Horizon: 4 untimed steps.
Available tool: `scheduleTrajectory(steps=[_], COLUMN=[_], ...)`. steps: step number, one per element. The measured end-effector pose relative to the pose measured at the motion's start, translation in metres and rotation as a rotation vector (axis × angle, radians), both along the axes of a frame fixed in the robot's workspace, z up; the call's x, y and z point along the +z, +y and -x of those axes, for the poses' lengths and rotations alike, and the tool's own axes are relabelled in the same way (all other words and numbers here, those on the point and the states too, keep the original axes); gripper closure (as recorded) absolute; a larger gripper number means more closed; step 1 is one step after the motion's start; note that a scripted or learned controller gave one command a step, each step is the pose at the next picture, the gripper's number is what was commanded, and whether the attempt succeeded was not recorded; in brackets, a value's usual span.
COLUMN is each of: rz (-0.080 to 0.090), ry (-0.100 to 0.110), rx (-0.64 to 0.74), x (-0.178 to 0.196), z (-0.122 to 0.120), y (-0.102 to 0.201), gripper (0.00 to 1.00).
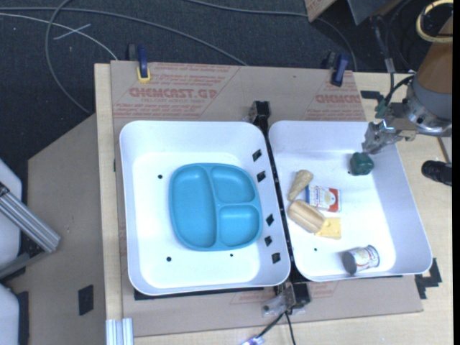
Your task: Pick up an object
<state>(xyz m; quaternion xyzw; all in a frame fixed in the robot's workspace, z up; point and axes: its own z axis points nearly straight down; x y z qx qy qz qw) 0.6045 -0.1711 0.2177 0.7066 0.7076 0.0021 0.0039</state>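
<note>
Metal gripper [375, 139] just above a rounded dark-green object [361, 164]; smooth white bin [410, 207]

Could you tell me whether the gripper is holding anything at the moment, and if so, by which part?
It cannot be told. The gripper hangs just above the dark green object in the right bin, but nothing is seen between its jaws.

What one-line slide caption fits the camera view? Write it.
Arm's tool hovers beside a green object in the right bin; a blue divided plate sits in the left bin.
</note>
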Motion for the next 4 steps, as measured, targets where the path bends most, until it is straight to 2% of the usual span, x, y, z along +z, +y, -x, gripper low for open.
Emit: scheduleTrajectory(steps=[1, 2, 4], rz=[-0.001, -0.006, -0.005], ry=[0.003, 0.01, 0.012], rx=[0.0, 0.004, 0.004], x=[0.039, 0.045, 0.038], z=[-0.001, 0.018, 0.053], y=[0.0, 0.054, 0.138], gripper=[1.0, 1.0, 1.0])
